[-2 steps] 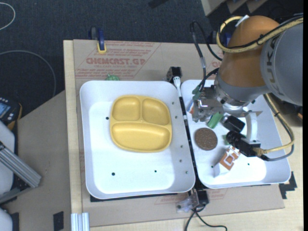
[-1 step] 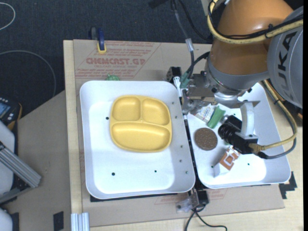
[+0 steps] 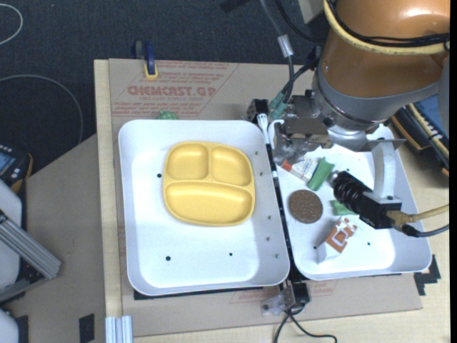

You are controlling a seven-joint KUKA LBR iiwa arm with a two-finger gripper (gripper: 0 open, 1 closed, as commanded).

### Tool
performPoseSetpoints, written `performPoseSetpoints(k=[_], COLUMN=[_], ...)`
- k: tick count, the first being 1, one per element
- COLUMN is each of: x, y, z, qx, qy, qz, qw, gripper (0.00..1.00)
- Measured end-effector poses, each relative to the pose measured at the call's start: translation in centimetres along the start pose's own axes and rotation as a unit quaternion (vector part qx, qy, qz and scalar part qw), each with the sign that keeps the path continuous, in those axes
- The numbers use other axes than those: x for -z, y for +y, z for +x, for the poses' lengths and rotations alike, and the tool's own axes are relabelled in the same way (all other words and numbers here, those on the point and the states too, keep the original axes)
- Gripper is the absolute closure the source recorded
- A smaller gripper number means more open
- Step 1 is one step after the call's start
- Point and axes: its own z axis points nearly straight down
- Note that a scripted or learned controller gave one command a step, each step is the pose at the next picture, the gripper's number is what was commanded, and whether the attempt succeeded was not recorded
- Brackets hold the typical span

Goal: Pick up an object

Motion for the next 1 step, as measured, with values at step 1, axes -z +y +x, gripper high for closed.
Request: performPoseSetpoints(k=[1], x=[0.59], y=[0.11], z=[-0.13], qx=[-0.001], qy=[-0.002], qz=[0.002], qw=[1.0000], gripper=[1.00])
